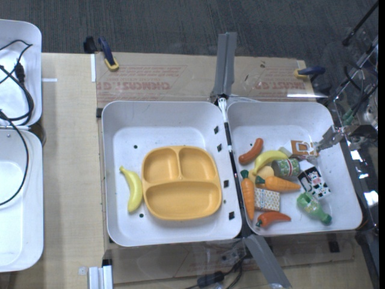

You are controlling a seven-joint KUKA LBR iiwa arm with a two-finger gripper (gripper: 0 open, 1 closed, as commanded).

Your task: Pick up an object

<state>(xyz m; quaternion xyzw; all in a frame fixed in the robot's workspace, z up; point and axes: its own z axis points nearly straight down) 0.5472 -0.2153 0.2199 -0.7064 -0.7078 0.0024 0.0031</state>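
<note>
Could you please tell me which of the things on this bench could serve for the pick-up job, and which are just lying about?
Could be picked:
banana in the left bin
sausage, carrots, green bottle and the rest of the pile in the right bin

Lying about:
yellow divided plate
clamps on the cardboard
black cables

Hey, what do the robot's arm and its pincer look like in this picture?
The pincer is slim, pale grey and metallic-looking. The arm behind it is grey with glinting highlights, but it is blurred and cut off by the picture's edge. Thin dark lines, probably cables, run above it. It is too blurred to make out any markings.
</note>
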